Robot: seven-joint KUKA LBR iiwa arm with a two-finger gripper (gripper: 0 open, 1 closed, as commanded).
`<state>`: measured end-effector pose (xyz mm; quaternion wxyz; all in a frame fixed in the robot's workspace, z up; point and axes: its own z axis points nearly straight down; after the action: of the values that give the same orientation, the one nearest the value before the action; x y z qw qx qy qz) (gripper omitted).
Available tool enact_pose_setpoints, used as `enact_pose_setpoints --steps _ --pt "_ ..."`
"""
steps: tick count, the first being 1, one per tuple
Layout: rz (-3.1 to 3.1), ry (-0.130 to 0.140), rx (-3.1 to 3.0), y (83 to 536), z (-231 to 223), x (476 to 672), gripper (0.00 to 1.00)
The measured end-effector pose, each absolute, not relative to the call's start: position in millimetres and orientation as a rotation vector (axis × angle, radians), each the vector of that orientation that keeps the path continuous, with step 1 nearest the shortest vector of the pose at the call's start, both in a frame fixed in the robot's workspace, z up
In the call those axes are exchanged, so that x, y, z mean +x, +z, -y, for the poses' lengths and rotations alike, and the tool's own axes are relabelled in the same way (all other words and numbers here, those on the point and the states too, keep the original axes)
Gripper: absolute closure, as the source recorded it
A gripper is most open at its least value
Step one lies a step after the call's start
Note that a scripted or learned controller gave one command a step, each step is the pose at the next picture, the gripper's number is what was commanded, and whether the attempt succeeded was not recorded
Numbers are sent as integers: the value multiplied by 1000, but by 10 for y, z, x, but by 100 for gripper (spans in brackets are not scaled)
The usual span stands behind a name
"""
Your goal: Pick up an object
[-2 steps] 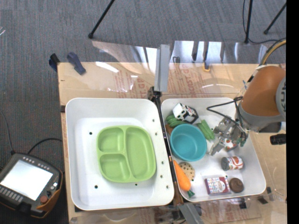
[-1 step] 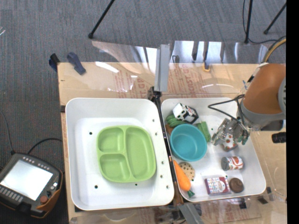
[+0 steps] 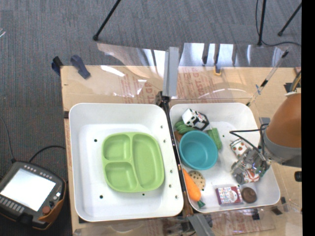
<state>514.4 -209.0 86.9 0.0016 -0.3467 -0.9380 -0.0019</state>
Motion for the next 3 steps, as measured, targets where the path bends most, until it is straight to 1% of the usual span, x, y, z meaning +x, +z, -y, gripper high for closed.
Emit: enact_pose_setpoints --steps 1,2,3 --pt "2845 -2 -1332 871 1873 5328 100" --pt "2676 0 -1643 870 1944 5708 100" --pt "2603 -1 -1760 878 1957 6450 100"
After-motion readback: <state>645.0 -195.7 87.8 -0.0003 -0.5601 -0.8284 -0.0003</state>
